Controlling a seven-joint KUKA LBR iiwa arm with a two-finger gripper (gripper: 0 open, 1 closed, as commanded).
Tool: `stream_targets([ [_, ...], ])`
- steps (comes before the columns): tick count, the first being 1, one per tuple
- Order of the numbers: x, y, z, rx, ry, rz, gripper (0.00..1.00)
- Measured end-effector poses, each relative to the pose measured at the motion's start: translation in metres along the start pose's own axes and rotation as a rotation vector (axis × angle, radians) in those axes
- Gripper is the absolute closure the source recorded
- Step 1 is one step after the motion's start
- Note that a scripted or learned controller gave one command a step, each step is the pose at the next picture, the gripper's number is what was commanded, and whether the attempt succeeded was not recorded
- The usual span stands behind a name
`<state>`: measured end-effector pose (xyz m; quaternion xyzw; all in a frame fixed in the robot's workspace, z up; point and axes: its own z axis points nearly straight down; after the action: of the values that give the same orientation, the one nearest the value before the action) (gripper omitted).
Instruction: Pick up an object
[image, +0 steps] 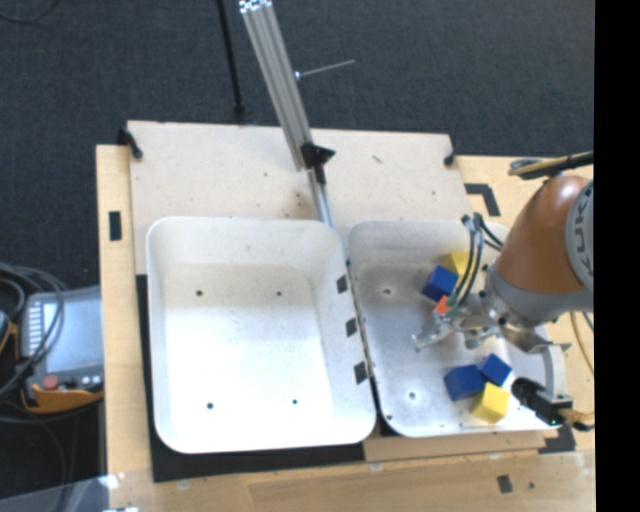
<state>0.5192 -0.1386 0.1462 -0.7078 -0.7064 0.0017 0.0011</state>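
Several blocks lie in the right bin (400, 400). A blue block (438, 284) rests near the bin's back, with a yellow block (456, 262) just behind it. Toward the front right are two blue blocks (463, 381) (496, 369) and a yellow block (490, 403), all bunched together. My gripper (450, 328) hangs low over the middle of the right bin, between the rear blue block and the front cluster. A small orange-red bit (441, 308) shows at the gripper, just below the rear blue block. I see nothing clearly held.
The left bin (160, 300) stands beside the right one, sharing a middle edge. A slanted metal rail (285, 90) rises behind the bins. The arm's orange band (545, 235) overhangs the right bin's right side. A control pendant (55, 350) sits off the bench at left.
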Motion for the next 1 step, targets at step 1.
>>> stream_targets([
  [1, 0.0000, 0.0023, -0.0132, -0.009, 0.001, 0.005, 1.00],
])
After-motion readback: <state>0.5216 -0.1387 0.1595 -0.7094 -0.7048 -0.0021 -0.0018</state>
